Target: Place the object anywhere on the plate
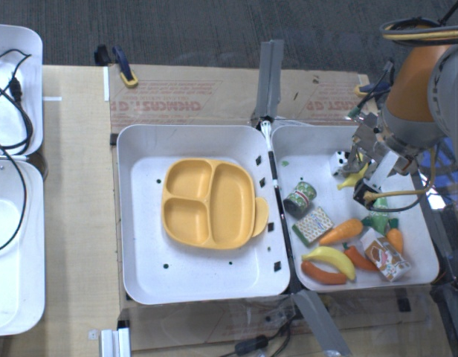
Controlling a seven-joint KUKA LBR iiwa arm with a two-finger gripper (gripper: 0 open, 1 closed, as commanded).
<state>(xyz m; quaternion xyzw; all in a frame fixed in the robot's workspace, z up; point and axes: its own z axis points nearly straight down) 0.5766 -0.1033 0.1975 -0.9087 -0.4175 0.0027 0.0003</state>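
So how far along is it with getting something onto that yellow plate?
Nothing looks done: the yellow plate in the left bin carries nothing. The gripper is down in the right bin near a yellow item; I can't tell whether it's gripped. Toy foods like the banana still lie there. Lifting and placing remain.

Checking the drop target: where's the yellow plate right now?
The yellow plate lies in the middle of the left bin in the camera view, across the divider from the green can.
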